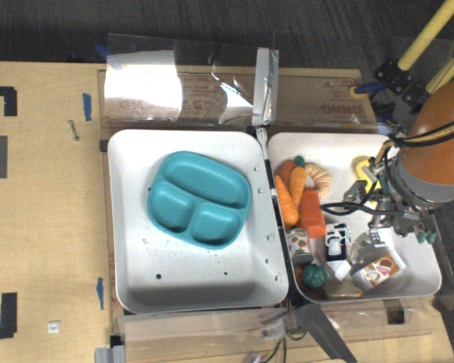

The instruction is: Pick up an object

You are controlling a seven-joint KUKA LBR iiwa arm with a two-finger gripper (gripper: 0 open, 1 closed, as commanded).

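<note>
You are at the reaching step: the gripper hangs low in the right bin, just above a small white carton near its front wall, and whether the jaws are open or closed I cannot tell, so no object is seen held yet. Your next move calls for a straight descent on one item without pushing its close neighbours. I count two bins, one teal divided tray in the left bin, two carrots, one orange bottle, one dark green ball; the other small things are too crowded to count.

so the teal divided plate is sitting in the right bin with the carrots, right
Not quite: the camera view shows the teal divided plate in the left bin, by itself. The carrots lie in the right bin, apart from it.
</note>
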